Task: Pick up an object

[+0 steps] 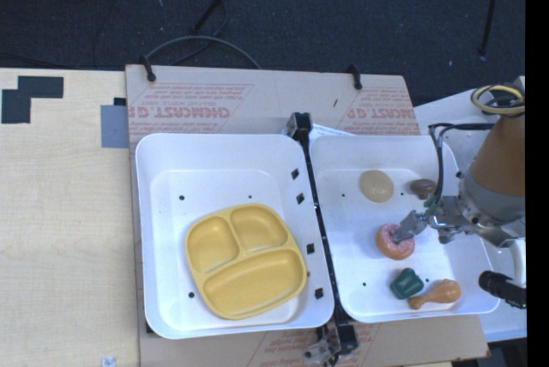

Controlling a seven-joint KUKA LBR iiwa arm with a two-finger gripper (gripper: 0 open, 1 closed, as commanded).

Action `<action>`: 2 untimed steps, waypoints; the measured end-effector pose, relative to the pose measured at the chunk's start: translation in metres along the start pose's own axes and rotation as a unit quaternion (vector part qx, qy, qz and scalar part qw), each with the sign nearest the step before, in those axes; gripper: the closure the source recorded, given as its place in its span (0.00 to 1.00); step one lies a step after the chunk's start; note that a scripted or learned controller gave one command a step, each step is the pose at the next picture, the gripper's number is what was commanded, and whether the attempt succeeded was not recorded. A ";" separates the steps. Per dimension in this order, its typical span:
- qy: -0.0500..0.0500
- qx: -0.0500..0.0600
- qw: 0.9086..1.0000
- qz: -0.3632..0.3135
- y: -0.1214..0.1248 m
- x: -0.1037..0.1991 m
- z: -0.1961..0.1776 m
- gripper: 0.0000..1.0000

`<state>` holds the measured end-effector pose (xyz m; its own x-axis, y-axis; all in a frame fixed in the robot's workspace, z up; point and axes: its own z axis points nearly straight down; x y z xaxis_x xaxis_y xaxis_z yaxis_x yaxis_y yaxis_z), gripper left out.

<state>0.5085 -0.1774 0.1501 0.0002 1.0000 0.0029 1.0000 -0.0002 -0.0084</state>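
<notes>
The right bin (pixel 360 305) holds a pink doughnut (pixel 392 245), a beige round piece (pixel 376 185), a small brown piece (pixel 422 186), a green pepper (pixel 406 282) and an orange-brown drumstick (pixel 438 294). My gripper (pixel 407 229) reaches in from the right. It hangs low over the doughnut's upper right edge, close to it or touching it. The grey arm with its orange band (pixel 502 159) rises behind it at the bin's right side.
In the left bin (pixel 163 185) lies a yellow divided tray (pixel 246 261). A black divider (pixel 313 219) runs between the two bins. Cardboard lies under the bins, and cables hang near the arm at the far right.
</notes>
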 end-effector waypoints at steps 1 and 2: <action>0.000 -0.003 1.000 0.000 0.006 -0.002 0.044 0.00; -0.004 -0.010 1.000 0.001 0.010 -0.005 0.058 0.00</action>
<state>0.5181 -0.1819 0.0922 0.0030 1.0000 -0.0057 0.9999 -0.0030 0.0108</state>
